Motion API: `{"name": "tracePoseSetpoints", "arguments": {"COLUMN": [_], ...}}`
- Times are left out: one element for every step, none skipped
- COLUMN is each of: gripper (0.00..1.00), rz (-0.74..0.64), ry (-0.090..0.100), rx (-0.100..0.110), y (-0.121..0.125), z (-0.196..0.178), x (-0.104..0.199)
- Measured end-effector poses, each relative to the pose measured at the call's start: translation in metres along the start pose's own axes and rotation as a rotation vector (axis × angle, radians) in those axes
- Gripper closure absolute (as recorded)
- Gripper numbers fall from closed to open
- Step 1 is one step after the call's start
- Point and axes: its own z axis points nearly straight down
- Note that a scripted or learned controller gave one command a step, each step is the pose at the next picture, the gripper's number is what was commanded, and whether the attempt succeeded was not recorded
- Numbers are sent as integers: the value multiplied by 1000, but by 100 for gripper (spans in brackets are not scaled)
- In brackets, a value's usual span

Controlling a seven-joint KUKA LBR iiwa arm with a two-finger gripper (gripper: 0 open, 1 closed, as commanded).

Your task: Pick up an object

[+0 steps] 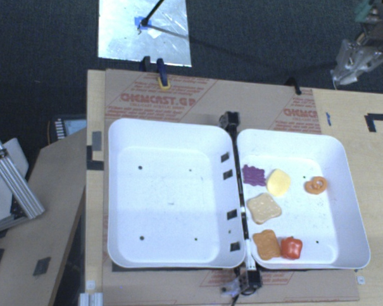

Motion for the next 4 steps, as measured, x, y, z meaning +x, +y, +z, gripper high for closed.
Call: {"name": "tracePoseSetpoints", "arguments": {"gripper": [100, 100, 100, 100], "rz": [-7, -8, -1, 0], "ry": [3, 3, 0, 5], "rx": [8, 9, 7, -5], "y": [-33, -77, -32, -42], "z": [33, 65, 104, 7], "x": [87, 175, 222, 230]}}
